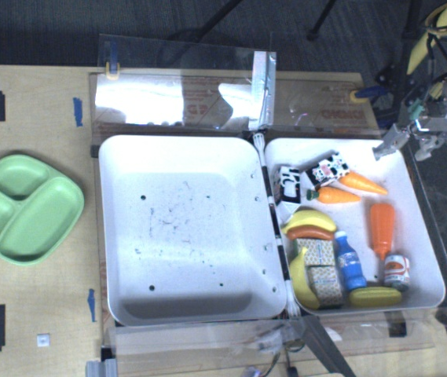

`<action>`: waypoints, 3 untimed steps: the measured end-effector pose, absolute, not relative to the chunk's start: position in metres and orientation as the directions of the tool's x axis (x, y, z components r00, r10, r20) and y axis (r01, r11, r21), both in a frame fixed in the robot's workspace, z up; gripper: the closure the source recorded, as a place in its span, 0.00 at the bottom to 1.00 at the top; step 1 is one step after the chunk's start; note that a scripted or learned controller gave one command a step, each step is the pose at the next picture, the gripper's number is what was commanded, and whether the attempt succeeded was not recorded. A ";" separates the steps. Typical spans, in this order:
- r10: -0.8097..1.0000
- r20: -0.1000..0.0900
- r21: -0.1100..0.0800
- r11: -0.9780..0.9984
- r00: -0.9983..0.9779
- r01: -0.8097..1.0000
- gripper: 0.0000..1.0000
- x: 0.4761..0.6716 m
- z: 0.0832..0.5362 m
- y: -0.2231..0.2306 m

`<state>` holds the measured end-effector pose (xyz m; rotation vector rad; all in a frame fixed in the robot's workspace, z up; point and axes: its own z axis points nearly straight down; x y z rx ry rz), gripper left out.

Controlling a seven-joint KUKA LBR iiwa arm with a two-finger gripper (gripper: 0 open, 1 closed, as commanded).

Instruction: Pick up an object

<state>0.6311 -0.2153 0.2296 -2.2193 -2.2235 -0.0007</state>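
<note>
Two shallow white bins sit side by side on the bench. Left bin [180, 226]: bare white floor with a few faint marks and small dark dots. Right bin [423, 210]: holds all the loose objects.

Contents of the right bin, far end to near end. A black-and-white patterned carton [289, 184] lies by the dividing wall, with a second black-and-white spotted item [330, 167] just beside it. Two toy carrots lie close together: one orange carrot [363, 184] pointing right, and a second carrot [338, 196] touching it on the near side. An orange bottle [381, 228] lies lengthwise near the right wall, with a small red-and-white can [397, 271] just below it. A yellow banana [311, 222] rests near the divider. Below it sit patterned boxes [322, 269], with a blue bottle [349, 264] against their right side. A yellow-green item [375, 295] lies along the near wall.

The gripper [402, 136] is at the far right corner of the right bin, above its rim, well apart from the objects. Nothing is seen between its fingers; whether they are apart or together cannot be told at this size.

Outside the bins: a green divided tray [23, 207] rests on the bench to the left, and a clear plastic panel [184, 93] stands behind the left bin.
</note>
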 end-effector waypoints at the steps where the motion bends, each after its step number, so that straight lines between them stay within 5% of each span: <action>1: 0.996 -0.002 0.009 0.092 -0.092 0.996 0.00 0.665 0.139 -0.220; 2: 0.979 0.017 -0.002 0.205 -0.205 0.979 0.00 0.657 0.089 -0.210; 3: 0.978 0.001 0.009 0.208 -0.208 0.978 1.00 0.660 0.100 -0.212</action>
